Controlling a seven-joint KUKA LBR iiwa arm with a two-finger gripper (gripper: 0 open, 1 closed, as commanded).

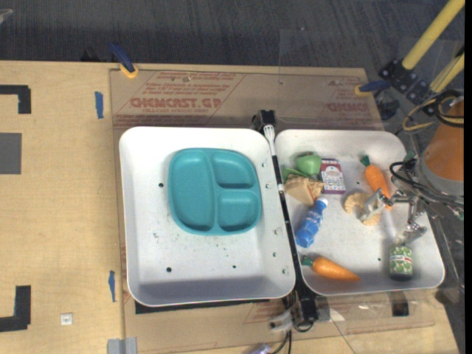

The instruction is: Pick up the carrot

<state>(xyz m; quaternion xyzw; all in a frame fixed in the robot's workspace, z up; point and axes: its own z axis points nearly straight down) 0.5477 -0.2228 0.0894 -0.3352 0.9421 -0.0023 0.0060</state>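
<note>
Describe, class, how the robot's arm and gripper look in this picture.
At the right edge, the arm shows an orange band with grey below it. Black cables loop beside it. The gripper is thin, pale metal, hanging above the right bin.

Two carrots (331,268) in right bin (369,290)

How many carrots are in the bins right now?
2. One carrot lies near the right bin's front edge; the other carrot lies toward its back right, beside the end effector. None seems hidden.
</note>
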